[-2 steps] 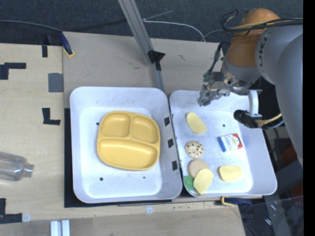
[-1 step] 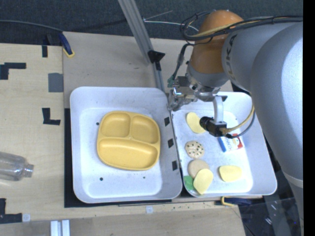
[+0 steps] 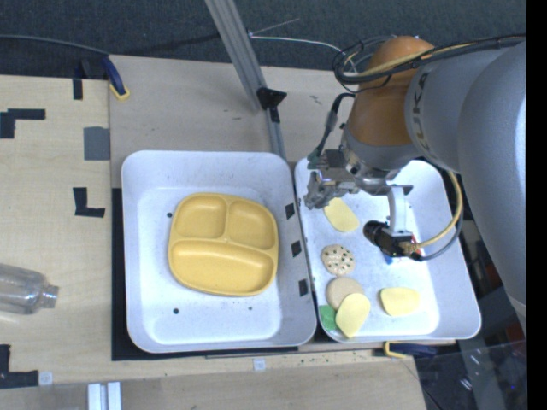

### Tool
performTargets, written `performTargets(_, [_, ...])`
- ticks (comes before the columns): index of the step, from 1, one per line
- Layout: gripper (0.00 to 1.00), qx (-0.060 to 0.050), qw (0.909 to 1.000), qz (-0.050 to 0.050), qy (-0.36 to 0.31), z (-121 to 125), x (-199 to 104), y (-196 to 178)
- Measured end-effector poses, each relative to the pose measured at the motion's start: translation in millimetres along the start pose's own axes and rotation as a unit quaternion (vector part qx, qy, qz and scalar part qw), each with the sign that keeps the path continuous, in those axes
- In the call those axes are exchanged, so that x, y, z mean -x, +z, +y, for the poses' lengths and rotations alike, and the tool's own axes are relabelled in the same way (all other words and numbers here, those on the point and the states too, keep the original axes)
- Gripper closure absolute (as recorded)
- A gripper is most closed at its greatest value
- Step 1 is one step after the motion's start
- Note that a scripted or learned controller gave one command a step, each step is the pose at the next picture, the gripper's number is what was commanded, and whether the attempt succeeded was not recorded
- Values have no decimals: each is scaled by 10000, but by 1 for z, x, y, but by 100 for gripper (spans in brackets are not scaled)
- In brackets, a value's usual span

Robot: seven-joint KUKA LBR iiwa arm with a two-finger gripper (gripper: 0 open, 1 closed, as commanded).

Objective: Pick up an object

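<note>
The right bin [image 3: 444, 229] holds several small food-like pieces. Near its upper left lies a pale yellow piece [image 3: 342, 216], and below that a speckled cookie [image 3: 338, 259]. Further down are a beige round piece [image 3: 340, 289], a yellow-green piece [image 3: 353, 314] and a small green bit [image 3: 327, 319]. Another yellow piece [image 3: 399, 301] lies toward the lower right. My gripper [image 3: 318, 192] hangs over the bin's upper left corner, just up and left of the pale yellow piece. Nothing can be seen in its grasp.
A yellow divided plate [image 3: 224, 243] lies in the left bin [image 3: 145, 229]. A metal post [image 3: 244, 54] slants down to the gap between the bins. A clear bottle [image 3: 21, 290] rests on the bench at far left. The arm covers the right bin's upper right.
</note>
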State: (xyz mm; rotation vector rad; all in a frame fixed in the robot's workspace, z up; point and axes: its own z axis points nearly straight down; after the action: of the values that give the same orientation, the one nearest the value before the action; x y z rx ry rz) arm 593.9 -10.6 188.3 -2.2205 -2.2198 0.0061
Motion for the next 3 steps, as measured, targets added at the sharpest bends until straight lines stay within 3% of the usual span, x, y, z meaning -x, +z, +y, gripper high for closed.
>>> performTargets(1, [100, 1, 10000, 19, -40, -19, -68, 0])
performTargets(2, [100, 66, 10000, 5, -14, 42, -44, -102])
performTargets(3, [100, -49, 10000, 4, -13, -40, -76, -3])
